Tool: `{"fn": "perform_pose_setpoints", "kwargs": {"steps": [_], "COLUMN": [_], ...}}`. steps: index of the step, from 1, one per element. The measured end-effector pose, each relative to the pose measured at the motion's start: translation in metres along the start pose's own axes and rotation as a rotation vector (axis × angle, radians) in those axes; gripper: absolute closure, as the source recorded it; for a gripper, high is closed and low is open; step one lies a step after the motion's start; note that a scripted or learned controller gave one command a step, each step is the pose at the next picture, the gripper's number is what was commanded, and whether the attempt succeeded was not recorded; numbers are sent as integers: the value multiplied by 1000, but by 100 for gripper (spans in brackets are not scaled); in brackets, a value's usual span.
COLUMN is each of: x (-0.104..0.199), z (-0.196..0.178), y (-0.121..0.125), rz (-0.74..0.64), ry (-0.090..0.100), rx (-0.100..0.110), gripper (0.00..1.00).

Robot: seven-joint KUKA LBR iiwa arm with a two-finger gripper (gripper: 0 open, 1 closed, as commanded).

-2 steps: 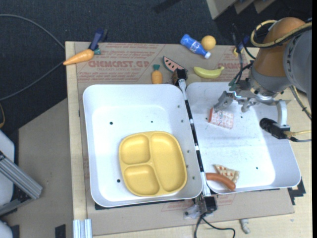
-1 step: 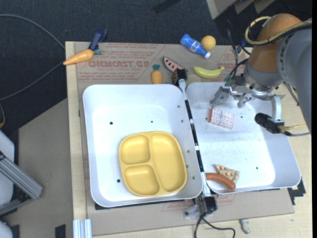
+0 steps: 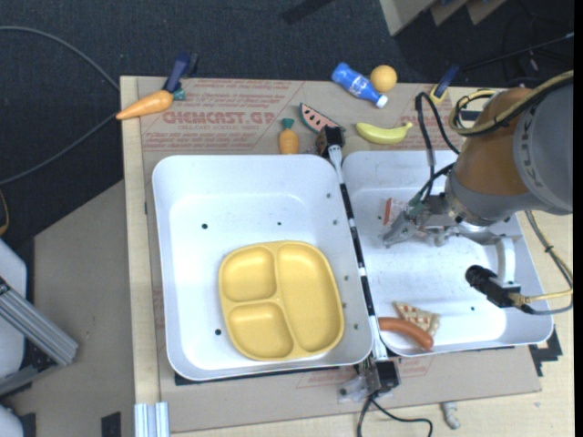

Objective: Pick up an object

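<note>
The right bin (image 3: 474, 330) holds a small red piece (image 3: 387, 210) near its far left, and a pizza-slice toy (image 3: 418, 317) lying against a red sausage (image 3: 406, 332) at its front left corner. My gripper (image 3: 412, 227) hangs low over the right bin's upper middle, just right of and slightly below the red piece. The grey arm with its orange band (image 3: 496, 167) reaches in from the right. Nothing shows as held.
The left bin (image 3: 182, 208) carries a yellow divided plate (image 3: 280, 299). Behind the bins on the bench lie a carrot (image 3: 144, 106), a watermelon slice (image 3: 314, 116), a banana (image 3: 383, 133), a blue bottle (image 3: 358, 84) and an orange ball (image 3: 384, 76). Cables trail around the right bin's far right corner.
</note>
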State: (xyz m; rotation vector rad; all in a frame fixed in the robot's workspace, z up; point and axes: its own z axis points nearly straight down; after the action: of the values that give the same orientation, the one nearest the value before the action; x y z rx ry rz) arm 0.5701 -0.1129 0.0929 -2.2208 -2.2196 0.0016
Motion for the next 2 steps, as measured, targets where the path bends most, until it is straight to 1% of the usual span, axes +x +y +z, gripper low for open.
{"fn": "perform_pose_setpoints", "kwargs": {"steps": [1, 2], "x": [0, 0], "z": [8, -2], "y": [73, 73], "rz": [-1, -2], "ry": [-1, -2], "rx": [-3, -5], "gripper": [0, 100]}}
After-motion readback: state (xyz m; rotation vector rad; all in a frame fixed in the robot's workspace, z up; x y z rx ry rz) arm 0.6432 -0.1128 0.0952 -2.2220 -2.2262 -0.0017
